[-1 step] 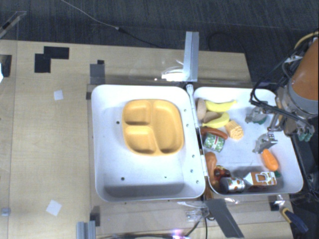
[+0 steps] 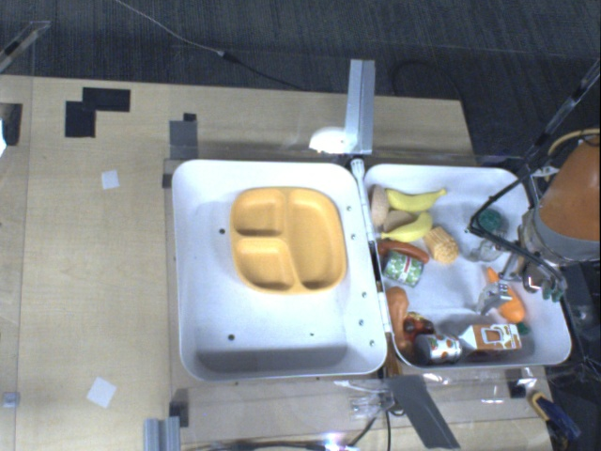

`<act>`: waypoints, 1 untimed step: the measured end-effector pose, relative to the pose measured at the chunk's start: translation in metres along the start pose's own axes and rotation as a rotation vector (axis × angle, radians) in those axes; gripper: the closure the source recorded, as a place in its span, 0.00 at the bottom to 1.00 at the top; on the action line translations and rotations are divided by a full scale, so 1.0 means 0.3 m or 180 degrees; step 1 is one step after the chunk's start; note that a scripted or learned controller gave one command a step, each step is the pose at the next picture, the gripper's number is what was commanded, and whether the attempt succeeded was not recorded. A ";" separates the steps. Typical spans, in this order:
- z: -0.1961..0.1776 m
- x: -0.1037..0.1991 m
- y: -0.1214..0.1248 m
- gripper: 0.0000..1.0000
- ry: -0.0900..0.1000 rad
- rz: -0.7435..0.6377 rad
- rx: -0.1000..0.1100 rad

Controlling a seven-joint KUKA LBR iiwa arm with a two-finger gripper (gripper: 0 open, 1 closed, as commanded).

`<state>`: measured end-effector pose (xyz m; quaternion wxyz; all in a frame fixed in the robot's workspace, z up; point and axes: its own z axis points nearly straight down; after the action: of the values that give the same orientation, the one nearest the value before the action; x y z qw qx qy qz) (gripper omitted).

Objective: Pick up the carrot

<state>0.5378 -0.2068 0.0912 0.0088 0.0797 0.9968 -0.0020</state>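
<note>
Whether the gripper (image 2: pixel 496 294) is closed on anything cannot be told, but it hangs right over the carrot (image 2: pixel 508 306) at four o'clock in the right bin (image 2: pixel 554 346), bananas (image 2: pixel 413 199) at eleven o'clock.

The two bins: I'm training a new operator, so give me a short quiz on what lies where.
1. True or false: the yellow divided plate lies in the right bin.
2. Which bin holds the bananas?
3. The gripper is closest to: A) the corn cob B) the carrot C) the plate.

Key: 1 false, it lies in the left bin; 2 the right bin; 3 B.
</note>
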 end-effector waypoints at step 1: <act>-0.040 -0.008 0.007 1.00 -0.0016 -0.0021 0.0000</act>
<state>0.5403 -0.2050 0.1033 0.0113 0.0765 0.9970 -0.0022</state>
